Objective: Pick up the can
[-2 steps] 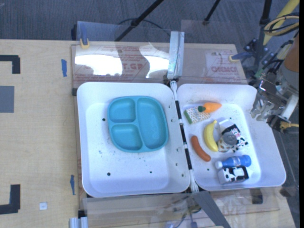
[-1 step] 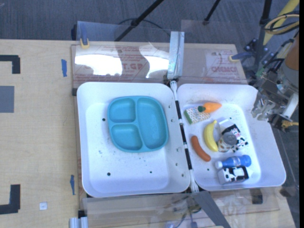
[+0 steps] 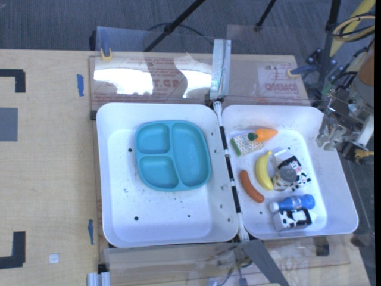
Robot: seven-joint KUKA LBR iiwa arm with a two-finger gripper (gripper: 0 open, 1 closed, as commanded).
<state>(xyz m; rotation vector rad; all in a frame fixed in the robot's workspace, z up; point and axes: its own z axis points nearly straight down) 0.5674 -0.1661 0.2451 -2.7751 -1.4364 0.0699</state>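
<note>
The can (image 3: 289,173), cow-patterned with a grey lid, sits in the right bin (image 3: 333,177) just right of the banana (image 3: 264,170). The gripper (image 3: 333,137) hovers over the bin's right rim, up and right of the can, well apart; its grip cannot be told.

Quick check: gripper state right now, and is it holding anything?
Gripper: above the right bin's right edge, holding nothing; the can lies in that bin.

A grey metal gripper (image 3: 331,137) is seen, backed by an orange band (image 3: 367,70) and looped yellow cables (image 3: 351,25) above it.
</note>
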